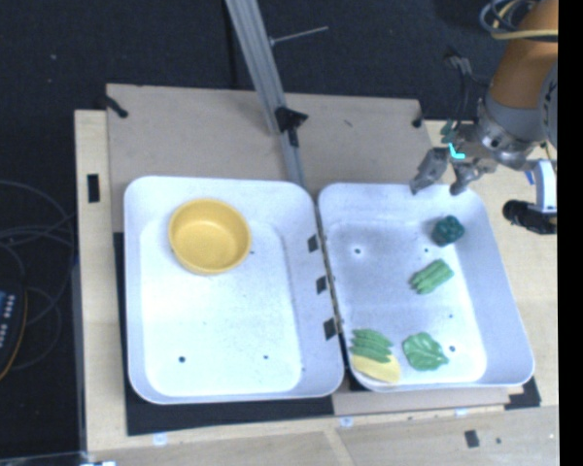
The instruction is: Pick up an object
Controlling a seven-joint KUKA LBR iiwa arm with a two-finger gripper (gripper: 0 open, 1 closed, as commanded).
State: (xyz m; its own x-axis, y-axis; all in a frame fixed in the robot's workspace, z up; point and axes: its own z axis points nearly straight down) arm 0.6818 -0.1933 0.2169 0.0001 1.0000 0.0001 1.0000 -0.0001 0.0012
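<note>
In the right bin (486,260) lie a dark green lump (448,229), a light green ribbed piece (430,277), a green leafy piece (425,350) and a green-and-yellow piece (373,354) at the front. My gripper (441,179) hangs above the far edge of the right bin, just beyond the dark green lump. Its two fingers stand apart, open, with nothing between them.
A yellow bowl (210,236) sits in the far left part of the left bin (223,357). A grey metal pole (262,66) slants down to the divider between the bins. A black handset (0,333) lies off the bench at the left.
</note>
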